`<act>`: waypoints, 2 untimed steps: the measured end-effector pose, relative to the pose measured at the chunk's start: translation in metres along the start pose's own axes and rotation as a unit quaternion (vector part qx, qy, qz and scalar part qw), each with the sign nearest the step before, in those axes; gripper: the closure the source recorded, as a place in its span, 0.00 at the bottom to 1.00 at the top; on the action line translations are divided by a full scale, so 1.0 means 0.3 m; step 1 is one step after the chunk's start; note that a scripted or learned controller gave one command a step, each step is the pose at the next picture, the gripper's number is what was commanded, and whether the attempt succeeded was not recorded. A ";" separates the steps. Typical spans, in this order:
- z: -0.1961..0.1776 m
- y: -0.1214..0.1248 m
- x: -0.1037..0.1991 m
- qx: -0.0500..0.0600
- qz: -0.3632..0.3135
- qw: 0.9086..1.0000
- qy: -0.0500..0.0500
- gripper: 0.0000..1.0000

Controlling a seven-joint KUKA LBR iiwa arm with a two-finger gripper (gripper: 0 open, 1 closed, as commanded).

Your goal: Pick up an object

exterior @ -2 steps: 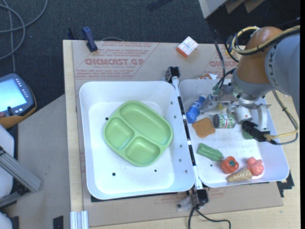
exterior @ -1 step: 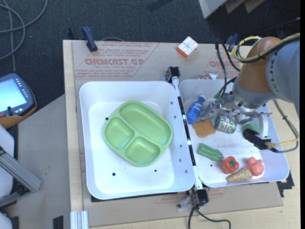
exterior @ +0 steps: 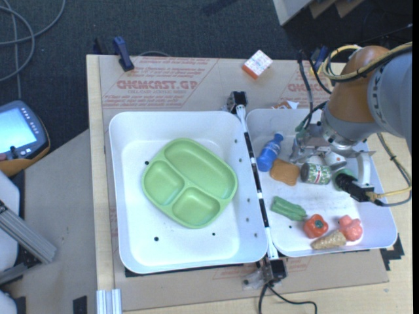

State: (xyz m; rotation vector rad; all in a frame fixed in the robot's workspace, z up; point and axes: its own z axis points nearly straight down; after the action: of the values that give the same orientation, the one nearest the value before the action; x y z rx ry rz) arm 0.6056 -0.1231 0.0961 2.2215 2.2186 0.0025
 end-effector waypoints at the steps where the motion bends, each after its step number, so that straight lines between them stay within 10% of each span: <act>1: 0.003 -0.001 0.000 0.001 0.000 1.000 0.000 0.00; 2: 0.043 0.195 -0.105 0.014 0.001 1.000 0.004 0.00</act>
State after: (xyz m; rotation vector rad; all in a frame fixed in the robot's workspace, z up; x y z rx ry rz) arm 0.6640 -0.1548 0.0834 2.2417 2.2350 -0.0193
